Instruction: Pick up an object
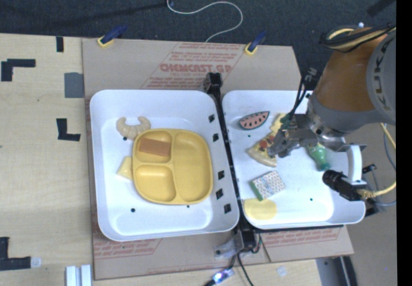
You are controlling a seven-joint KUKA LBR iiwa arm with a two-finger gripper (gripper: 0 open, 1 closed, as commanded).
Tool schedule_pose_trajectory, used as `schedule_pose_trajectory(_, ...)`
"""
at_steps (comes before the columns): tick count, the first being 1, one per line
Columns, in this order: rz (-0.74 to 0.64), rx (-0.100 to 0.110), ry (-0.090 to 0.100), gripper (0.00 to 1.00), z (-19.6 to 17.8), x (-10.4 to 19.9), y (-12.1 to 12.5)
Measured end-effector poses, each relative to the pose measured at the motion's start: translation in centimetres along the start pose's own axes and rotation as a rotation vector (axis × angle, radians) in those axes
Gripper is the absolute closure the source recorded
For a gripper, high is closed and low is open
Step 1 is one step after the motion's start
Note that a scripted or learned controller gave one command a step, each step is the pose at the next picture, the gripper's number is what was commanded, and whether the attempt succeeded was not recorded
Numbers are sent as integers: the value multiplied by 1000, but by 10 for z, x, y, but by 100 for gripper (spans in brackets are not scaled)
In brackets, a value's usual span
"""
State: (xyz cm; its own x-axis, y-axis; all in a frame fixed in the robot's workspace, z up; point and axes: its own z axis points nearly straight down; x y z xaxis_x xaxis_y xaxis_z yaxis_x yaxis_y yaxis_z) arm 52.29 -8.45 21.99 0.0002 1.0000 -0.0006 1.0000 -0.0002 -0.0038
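Hand (278, 147), grip unreadable, over one pizza slice (262, 152); two bins (103, 169).

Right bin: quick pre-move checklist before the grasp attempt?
1. Gripper over the right bin: ok.
2. Target under the gripper: pizza slice lies by its tip, ok.
3. Object held between the fingers: cannot tell.
4. Neighbours close to the pizza slice: yellow piece and green item sit close, not ok.
5. Watermelon slice, patterned card, yellow disc apart from the gripper: ok.
6. Yellow tray in the left bin, out of the way: ok.
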Motion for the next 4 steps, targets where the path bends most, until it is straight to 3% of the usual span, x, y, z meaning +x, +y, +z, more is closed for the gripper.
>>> schedule_pose_trajectory(1,-3,-2,1,100,1,15,7)
schedule_pose_trajectory(4,-1,-3,1,100,-13,10,6)
